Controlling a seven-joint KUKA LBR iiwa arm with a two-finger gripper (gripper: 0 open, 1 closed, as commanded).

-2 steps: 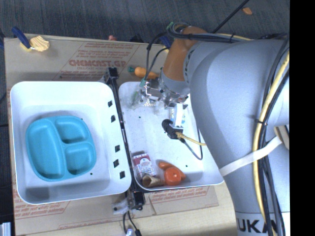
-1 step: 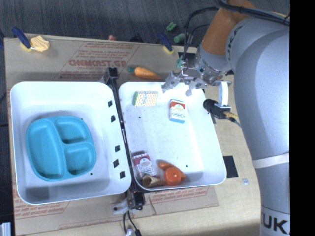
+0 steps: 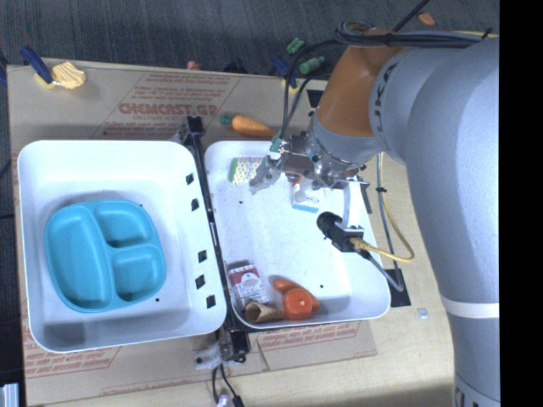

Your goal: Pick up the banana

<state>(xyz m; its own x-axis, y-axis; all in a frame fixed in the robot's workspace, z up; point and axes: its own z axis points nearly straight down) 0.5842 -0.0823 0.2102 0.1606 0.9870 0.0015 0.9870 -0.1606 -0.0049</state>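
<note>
My gripper hangs low over the back part of the right bin, below the arm's orange band. A small white and blue item lies just beneath it, and a green-dotted white packet sits to its left. A pale yellow object rests on the cardboard at the far top left, outside both bins; I cannot tell if it is the banana. The wrist hides whatever lies directly under it.
At the right bin's front edge lie a red packet, an orange-red round fruit and a tan piece. A carrot lies behind the bins. The left bin holds a blue divided plate.
</note>
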